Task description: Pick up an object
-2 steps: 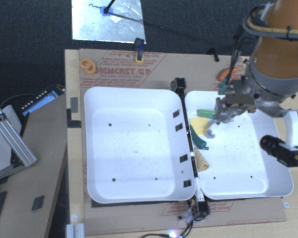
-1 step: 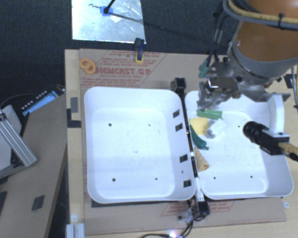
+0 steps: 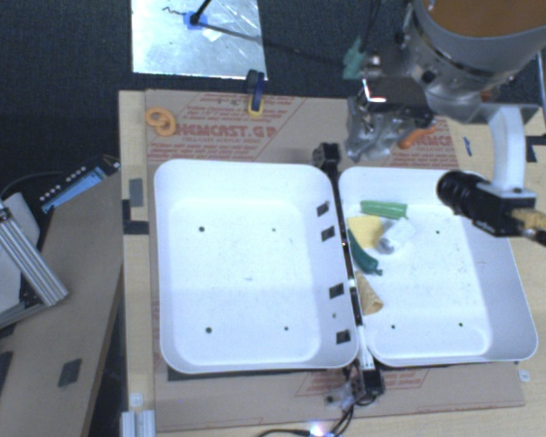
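Hovering behind the right bin, the pincer has a grip state I cannot tell. Below it, a green stick, yellow piece and clear lump crowd together, so a descent may nudge neighbours and close on nothing.

This is a robotics lab set up for grasping trials. Left of and below the tool, two shallow white bins sit side by side on a printed cardboard sheet laid over the table. A black camera module hangs off the arm, right of the tool. Far to the left stands an aluminium extrusion frame, and beyond the cardboard a reflective metal plate lies on dark carpet.
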`<action>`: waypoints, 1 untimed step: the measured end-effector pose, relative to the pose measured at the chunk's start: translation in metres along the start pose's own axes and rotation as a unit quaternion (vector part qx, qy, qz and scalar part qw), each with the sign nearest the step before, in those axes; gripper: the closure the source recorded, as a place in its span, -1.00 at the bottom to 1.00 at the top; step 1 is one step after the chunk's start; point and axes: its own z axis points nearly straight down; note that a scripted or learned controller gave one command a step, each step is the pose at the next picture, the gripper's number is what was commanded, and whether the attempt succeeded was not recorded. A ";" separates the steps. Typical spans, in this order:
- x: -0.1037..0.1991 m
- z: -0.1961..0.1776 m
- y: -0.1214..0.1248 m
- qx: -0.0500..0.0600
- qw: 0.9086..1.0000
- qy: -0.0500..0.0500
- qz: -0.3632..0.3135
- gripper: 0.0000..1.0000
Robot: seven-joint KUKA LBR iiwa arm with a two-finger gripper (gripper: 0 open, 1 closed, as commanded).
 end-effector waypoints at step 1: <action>-0.044 0.007 0.091 0.003 1.000 -0.003 0.006 1.00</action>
